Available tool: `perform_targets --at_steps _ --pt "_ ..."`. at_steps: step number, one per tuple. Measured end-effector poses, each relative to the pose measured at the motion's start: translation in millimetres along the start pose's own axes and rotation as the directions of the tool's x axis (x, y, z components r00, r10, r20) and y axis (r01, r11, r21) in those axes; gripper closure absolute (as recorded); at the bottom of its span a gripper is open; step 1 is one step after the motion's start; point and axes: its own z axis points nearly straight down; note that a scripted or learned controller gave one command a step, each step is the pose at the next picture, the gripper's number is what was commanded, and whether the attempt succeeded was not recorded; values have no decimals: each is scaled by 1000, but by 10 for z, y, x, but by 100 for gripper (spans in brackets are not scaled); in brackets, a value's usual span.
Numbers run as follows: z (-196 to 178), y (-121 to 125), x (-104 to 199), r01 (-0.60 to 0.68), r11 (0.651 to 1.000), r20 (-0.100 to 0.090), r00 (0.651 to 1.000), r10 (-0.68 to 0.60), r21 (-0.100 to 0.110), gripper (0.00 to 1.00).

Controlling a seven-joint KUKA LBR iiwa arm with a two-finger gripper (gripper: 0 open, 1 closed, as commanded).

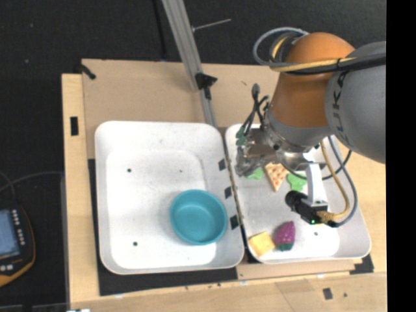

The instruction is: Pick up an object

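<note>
Tan bench (136,93), two white bins: left bin (123,148) w/ teal bowl (197,216) near its front-right corner. Gripper (250,158) low at right bin's (351,242) back-left corner (open/closed: can't tell), beside orange wedge (276,174). Risk: bin wall blocks grip, wedge skids off.

A tan wooden bench (149,90) stands on a dark floor (78,18). A grey metal pole (185,41) slants across its far edge. A handheld control pendant (13,239) lies at left.
</note>
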Motion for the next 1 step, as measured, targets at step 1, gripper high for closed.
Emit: perform_targets --at_steps 1 --pt "215 -44 519 -2 1000 1 1000 2 4 100"
